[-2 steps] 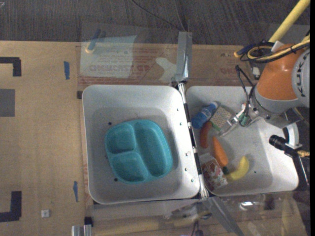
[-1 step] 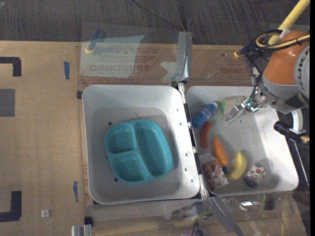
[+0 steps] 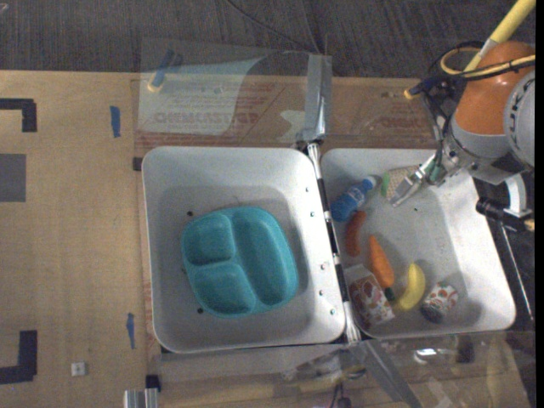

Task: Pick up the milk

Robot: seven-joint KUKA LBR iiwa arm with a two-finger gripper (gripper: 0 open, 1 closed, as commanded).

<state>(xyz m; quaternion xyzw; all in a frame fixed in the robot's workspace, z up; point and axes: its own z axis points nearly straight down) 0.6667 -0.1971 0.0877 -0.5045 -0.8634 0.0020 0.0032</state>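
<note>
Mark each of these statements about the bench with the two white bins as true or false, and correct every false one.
1. The teal tray lies in the left bin. True.
2. The banana lies in the left bin. False: it lies in the right bin, near its front edge.
3. The gripper is over the right bin. True.
4. The milk carton is between the gripper's fingers. False: it rests in the right bin's front left corner, apart from the gripper.
5. The blue bottle lies on the teal tray. False: it lies in the right bin, near its left wall.
</note>
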